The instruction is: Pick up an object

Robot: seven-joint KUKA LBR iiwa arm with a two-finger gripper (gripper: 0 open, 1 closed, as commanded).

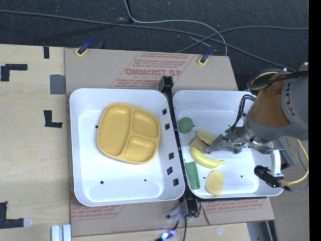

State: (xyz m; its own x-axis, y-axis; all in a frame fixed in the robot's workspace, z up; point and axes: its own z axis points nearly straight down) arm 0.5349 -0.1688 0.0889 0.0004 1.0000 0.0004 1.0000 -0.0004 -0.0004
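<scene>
Banana [206, 158] lying just below gripper [213, 144], long axis upper-left to lower-right, jaw state unclear

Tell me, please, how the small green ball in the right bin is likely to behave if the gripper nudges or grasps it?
The green ball looks round and smooth, so a nudge would probably roll it. It lies near the right bin's left wall, which might stop it. Its curved sides could slip from the gripper.
</scene>
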